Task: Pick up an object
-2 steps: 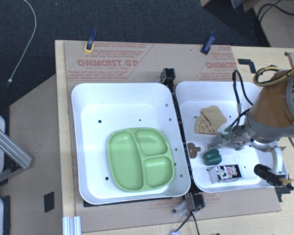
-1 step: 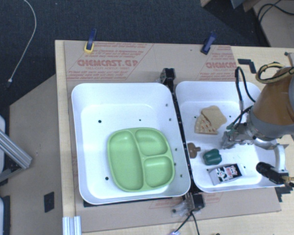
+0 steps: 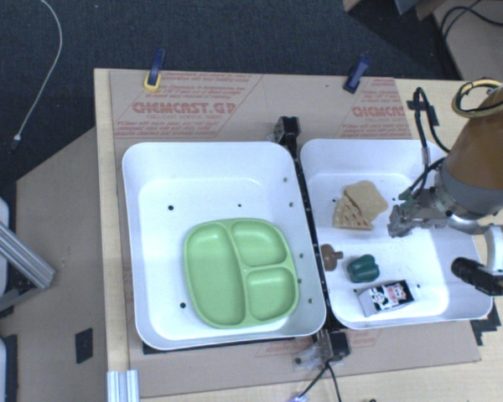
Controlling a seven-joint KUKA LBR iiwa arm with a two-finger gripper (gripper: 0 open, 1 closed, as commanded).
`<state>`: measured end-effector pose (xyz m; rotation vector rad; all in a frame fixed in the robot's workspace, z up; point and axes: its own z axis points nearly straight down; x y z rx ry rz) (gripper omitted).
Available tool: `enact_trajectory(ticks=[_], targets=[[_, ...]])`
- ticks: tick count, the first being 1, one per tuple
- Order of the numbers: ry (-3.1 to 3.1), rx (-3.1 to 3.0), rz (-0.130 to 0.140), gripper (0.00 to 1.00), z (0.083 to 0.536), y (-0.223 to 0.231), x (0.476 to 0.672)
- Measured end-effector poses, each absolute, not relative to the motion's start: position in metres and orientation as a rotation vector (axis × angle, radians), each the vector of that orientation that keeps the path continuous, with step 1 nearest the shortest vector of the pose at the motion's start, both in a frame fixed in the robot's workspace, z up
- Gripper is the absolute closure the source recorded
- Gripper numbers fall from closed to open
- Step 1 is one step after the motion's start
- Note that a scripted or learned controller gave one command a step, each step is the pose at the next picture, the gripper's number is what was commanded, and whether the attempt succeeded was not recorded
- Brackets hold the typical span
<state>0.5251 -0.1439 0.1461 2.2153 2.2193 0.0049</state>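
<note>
In the right bin (image 3: 453,308) lie a tan wedge-shaped object (image 3: 359,205), a small green object (image 3: 363,268), a black and white box (image 3: 384,296) and a small brown piece (image 3: 329,257) at the bin's left wall. My gripper (image 3: 405,222) hangs over the right bin's middle, just right of the tan wedge and above the green object. Nothing shows between its tips.
The left bin (image 3: 151,182) holds a green divided plate (image 3: 240,271). Black clamps sit between the bins at the back (image 3: 287,130) and front (image 3: 335,344). A black cable (image 3: 426,124) runs along the arm at the right. Brown board (image 3: 235,99) surrounds both bins.
</note>
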Motion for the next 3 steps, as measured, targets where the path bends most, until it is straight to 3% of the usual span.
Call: enact_trajectory(ticks=[2,3], targets=[[2.221,2.219,0.0,1.0,0.237,-0.14,0.535],[2.23,2.217,0.0,1.0,0.231,-0.083,0.546]])
